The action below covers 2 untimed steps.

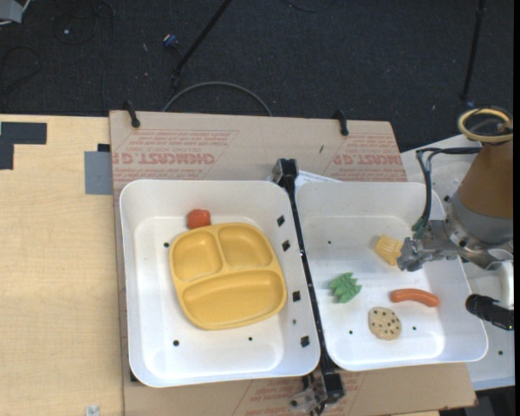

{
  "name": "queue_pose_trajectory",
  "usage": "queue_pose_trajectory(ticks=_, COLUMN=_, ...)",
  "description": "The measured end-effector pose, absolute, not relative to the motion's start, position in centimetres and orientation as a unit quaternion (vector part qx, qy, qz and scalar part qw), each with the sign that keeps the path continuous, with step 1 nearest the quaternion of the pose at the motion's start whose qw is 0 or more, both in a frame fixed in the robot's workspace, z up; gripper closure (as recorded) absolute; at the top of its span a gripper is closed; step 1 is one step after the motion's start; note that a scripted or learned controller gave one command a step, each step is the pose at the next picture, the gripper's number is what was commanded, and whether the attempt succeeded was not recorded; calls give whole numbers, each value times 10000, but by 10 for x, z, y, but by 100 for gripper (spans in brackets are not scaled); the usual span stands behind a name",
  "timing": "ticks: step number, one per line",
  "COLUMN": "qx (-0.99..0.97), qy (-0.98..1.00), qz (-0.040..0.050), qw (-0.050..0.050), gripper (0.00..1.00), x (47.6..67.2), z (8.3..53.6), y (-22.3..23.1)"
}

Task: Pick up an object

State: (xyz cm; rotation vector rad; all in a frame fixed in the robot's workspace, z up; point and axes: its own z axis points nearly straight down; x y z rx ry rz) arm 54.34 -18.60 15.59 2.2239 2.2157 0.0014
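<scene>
The right bin (374,206) holds several small items: a yellow ridged piece (386,249), a green leafy toy (346,287), an orange sausage-shaped piece (414,297) and a brown speckled cookie (385,322). My gripper (409,257) reaches in from the right and sits low in this bin, right against the yellow piece's right side. I cannot make out whether anything is in its grasp. The orange piece lies just below the gripper.
The left bin (147,319) holds a yellow divided plate (228,274), with a small red-orange ball (198,218) by the plate's upper left corner. A black divider (299,258) runs between the bins. The grey arm body (490,198) stands over the right bin's right rim.
</scene>
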Motion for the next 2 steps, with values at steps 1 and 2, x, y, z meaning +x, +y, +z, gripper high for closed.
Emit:
queue_pose_trajectory(ticks=1, qx=7063, qy=7080, qz=7, qw=11, gripper=100, x=549, z=200, y=-183)
queue_pose_trajectory(ticks=2, qx=7064, qy=7078, qz=7, qw=23, gripper=100, x=550, z=262, y=-190)
